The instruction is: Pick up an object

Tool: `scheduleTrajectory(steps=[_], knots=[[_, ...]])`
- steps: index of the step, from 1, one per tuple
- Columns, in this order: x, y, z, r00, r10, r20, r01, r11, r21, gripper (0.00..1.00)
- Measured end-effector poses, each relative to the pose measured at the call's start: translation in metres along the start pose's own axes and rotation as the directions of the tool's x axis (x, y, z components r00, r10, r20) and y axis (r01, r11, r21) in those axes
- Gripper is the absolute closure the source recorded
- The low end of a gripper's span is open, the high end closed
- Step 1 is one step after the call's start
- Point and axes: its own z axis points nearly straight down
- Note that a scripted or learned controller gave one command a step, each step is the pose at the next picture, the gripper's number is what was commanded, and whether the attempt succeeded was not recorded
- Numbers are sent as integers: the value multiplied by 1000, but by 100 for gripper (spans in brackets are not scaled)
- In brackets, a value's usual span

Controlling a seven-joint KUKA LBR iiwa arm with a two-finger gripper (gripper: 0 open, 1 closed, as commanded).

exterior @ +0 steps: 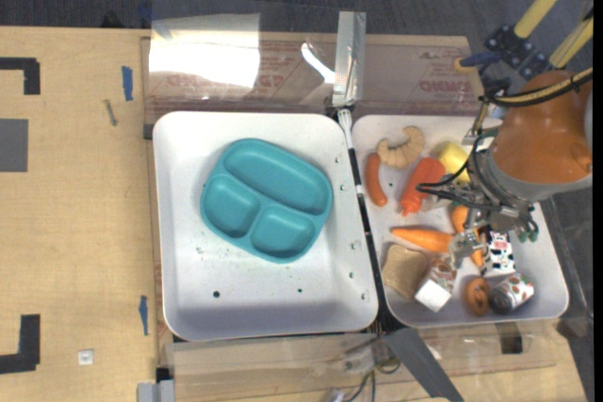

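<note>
Orange plastic carrot (423, 239), lying flat mid right white bin (556, 282), just left of hand (471, 235); likeliest pick target, judged only from closeness. Probably light, hollow, stiff, smooth skin, so slippery; tapered shape, best taken across thick middle, not narrow tip. Neighbours crowd it: brown bread-slice toy (405, 270) touching below, white cube block (432, 296) further down, red-orange pepper-shaped toy (421, 184) above. Risk of nudging these or pinching two at once.

Hand low over bin clutter, dark linkage tangled against toys beneath; finger state cannot be told, nothing visibly clamped. Orange wrist band (537, 141) directly above, hiding part of bin.

Other contents of right bin: red sausage toy (375, 180) near left wall, beige croissant-like toy (402, 148) at top, yellow toy (454, 157) beside wrist, small black-and-white cow-pattern piece (498, 256), brown round toy (478, 297), dark grey round piece (507, 297) at bottom right.

Left white bin (179, 278) bearing teal three-compartment plastic tray (267, 199), tilted diagonally. Clear plastic sheet (207, 61) behind bins. Wooden worktop (66, 202) to left with black corner marks, blue tape bits.

Task stage judged: approach or descent, grasp not yet confirmed.
</note>
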Motion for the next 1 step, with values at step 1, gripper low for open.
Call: scheduleTrajectory(steps=[1], knots=[[3,9,3,1000,-4,-11,4,1000,-16,100]])
